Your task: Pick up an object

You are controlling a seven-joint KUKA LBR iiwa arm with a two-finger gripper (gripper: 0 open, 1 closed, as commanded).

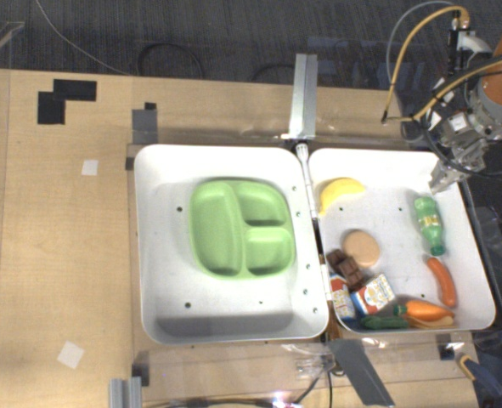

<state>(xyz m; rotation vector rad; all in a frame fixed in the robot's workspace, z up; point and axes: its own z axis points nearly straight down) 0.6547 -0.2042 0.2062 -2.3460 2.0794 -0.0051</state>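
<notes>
Above the right bin (476,253), end effector (448,175), grip state unclear; red-white carton (375,294), print unreadable.

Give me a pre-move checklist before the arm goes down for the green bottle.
1. End effector above the right bin's far right corner: ok.
2. End effector holding nothing: cannot tell.
3. Green bottle lying apart from the other items: ok.
4. End effector directly over the bottle: not ok, the bottle lies nearer the camera.
5. Sausage apart from the bottle: ok.
6. Green tray in the left bin, out of the way: ok.
</notes>
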